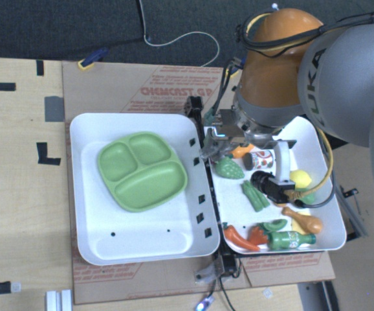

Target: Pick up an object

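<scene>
Two shallow white bins side by side on a cardboard-covered bench. In the left bin, one green three-compartment plate. In the right bin, a scatter of toy food: one green bottle lying flat, long axis left-right, along the near wall; just left of it one red-orange pepper; one yellow lemon; one drumstick. Gripper low at that bin's left wall, beside a green leafy piece; finger spread and grasp impossible to tell.
</scene>
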Robot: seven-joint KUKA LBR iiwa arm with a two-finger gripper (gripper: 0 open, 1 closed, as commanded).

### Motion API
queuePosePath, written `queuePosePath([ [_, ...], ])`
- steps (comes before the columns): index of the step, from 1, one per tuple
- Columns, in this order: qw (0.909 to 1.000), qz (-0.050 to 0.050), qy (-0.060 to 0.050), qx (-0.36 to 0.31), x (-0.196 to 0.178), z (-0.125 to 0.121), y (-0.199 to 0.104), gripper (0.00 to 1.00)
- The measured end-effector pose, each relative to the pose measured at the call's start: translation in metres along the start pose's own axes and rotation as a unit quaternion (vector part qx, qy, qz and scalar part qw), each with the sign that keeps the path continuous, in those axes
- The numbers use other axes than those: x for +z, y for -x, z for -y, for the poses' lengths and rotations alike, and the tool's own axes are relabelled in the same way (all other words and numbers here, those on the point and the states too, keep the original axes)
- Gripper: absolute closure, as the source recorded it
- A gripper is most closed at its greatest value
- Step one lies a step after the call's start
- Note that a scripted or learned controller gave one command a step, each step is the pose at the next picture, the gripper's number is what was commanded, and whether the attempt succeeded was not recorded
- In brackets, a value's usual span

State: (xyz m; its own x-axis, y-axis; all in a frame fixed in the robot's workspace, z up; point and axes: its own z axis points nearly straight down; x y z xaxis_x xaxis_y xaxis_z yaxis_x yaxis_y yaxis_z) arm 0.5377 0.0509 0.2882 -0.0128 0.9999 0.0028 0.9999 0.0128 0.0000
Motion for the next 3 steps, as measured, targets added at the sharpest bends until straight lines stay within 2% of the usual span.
queuePosePath([
  [1, 1.0000, 0.000, 0.004, 0.003, -0.111, 0.055, -0.016, 1.00],
  [2, 1.0000, 0.002, -0.001, 0.004, -0.103, 0.054, -0.046, 1.00],
  [3, 1.0000, 0.002, -0.001, 0.005, -0.108, 0.053, -0.067, 1.00],
])
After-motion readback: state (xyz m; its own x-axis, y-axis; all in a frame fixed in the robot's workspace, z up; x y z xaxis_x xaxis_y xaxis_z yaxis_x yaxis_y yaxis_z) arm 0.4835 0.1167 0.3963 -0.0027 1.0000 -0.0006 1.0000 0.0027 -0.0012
